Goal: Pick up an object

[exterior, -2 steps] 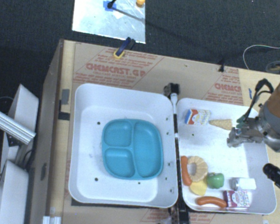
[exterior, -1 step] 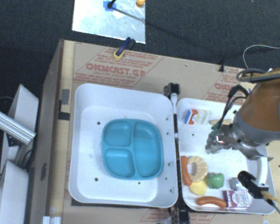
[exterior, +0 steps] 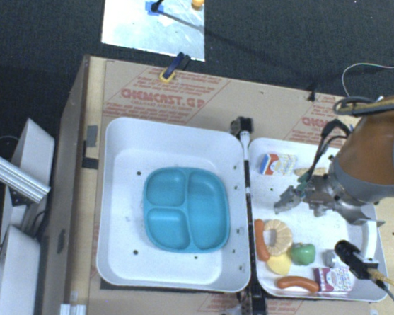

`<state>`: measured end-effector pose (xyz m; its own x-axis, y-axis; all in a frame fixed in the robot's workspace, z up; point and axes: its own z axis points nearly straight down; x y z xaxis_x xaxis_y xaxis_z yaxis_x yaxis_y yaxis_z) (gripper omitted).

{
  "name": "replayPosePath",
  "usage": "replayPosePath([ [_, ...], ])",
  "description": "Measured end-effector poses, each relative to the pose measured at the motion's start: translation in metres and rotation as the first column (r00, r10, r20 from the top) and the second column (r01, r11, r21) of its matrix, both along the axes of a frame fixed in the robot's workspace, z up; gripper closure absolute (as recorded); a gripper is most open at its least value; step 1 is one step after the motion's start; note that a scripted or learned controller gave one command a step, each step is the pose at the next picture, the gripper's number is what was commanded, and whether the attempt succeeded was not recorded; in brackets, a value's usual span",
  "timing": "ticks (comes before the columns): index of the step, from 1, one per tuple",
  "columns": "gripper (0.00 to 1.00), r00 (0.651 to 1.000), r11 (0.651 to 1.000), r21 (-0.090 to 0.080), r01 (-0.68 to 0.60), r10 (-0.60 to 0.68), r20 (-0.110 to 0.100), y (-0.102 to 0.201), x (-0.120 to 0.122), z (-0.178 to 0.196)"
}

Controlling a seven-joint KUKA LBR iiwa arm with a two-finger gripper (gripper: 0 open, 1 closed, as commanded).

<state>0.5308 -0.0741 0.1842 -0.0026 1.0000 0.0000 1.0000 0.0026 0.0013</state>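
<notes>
Two shallow bins side by side, and all the pickable stuff is in the right white bin (exterior: 269, 194). The left white bin (exterior: 119, 179) just has a blue divided plastic plate (exterior: 186, 209) in its middle, with bare floor all round it.

You'll see the grey two-finger gripper (exterior: 285, 202) hanging over the middle of the right bin. Honestly, you can't tell from this angle whether it's set wide or narrow. The arm covers most of that bin's right side, so whatever lies under it is hidden from you.

Up by the far wall is a small white carton with red and blue print (exterior: 278, 163). Crowded along the near edge:
- an orange carrot-shaped piece (exterior: 261, 241), close to the wall between the bins
- a tan ridged ring (exterior: 278, 234), touching the carrot piece
- a yellow lump (exterior: 278, 264), partly tucked under the ring
- a green round fruit (exterior: 303, 253)
- a red-orange sausage (exterior: 295, 284), lying along the near wall
- a pink-and-white packet (exterior: 336, 279), toward the near right corner

Your open floor is between the carton and that cluster, left of the gripper.
</notes>
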Motion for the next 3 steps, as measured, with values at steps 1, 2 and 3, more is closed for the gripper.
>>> replayPosePath([
  [1, 0.00, 1.000, 1.000, -0.002, 0.002, -0.002, 0.000, -0.085, 0.049, -0.015],
  [2, 0.00, 1.000, 1.000, -0.002, 0.002, -0.002, 0.001, -0.133, -0.044, 0.001],
  [3, 0.00, 1.000, 1.000, 0.001, -0.002, 0.002, -0.001, -0.071, 0.016, -0.070],
])
